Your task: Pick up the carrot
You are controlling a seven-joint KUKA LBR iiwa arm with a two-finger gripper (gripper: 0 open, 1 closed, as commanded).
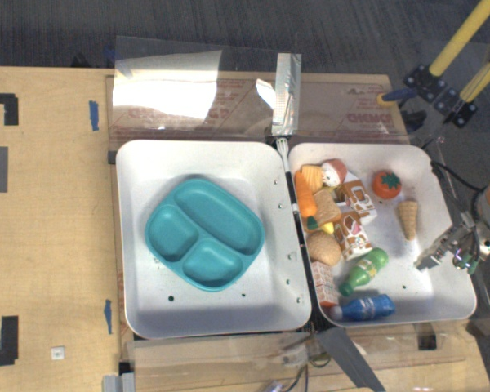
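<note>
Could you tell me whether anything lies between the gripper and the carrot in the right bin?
Yes. The gripper is at the bin's right side, the carrot against its left wall. The ice cream cone and milk cartons lie between them.

Small metallic hand, silvery fingers

Orange carrot — lying lengthwise at right bin's left wall.
</note>
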